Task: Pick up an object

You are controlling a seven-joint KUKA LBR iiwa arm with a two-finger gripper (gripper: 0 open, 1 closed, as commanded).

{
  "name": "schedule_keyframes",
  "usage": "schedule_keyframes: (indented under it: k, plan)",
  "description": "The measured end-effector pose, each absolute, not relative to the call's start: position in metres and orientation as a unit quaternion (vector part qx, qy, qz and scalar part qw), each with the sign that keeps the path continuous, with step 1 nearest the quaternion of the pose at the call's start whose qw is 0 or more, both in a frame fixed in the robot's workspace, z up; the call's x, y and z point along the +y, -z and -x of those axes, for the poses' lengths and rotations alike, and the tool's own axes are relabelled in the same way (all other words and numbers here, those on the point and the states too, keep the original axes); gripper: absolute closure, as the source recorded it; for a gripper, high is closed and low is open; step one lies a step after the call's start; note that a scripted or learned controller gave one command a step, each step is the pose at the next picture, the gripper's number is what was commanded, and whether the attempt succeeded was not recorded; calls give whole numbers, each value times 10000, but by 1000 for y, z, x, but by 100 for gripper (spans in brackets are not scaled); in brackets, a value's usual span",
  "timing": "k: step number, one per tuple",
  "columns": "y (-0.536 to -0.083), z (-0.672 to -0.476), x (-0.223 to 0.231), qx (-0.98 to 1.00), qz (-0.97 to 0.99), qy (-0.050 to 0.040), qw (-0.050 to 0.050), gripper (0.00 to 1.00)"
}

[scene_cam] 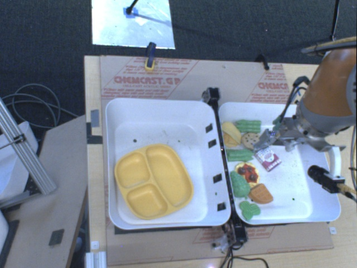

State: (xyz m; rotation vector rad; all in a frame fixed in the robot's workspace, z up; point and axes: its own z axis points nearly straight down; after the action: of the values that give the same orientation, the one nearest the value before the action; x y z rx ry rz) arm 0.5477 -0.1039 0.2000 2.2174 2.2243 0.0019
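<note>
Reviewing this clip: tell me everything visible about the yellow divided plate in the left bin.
The yellow plate looks like matte plastic, a rounded rectangle with three compartments: two on the side toward the top of the view, one toward the bottom. It lies flat and right side up on the floor of the left bin, turned at a slant to the bin's walls, toward the lower left corner. Its compartments hold nothing. Only the bin touches it.

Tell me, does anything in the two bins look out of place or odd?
Nothing looks spilled or broken. The toy food lies crowded along the left side of the right bin, while the yellow tray lies at a slant in the left bin. The gripper is above a small red packet.
</note>
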Motion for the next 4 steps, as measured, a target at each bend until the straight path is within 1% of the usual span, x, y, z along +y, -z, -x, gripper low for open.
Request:
schedule_keyframes:
  k: [1,2,3,4]
  plan:
    - [-101,-527,-104,7086,-7056,-45,55,0]
    - [-85,-586,-109,7089,-7053,-13,20,0]
    - [-84,-498,-102,7064,-7078,15,-29,0]
    - [-190,-488,-14,7115,-7027,-41,21,0]
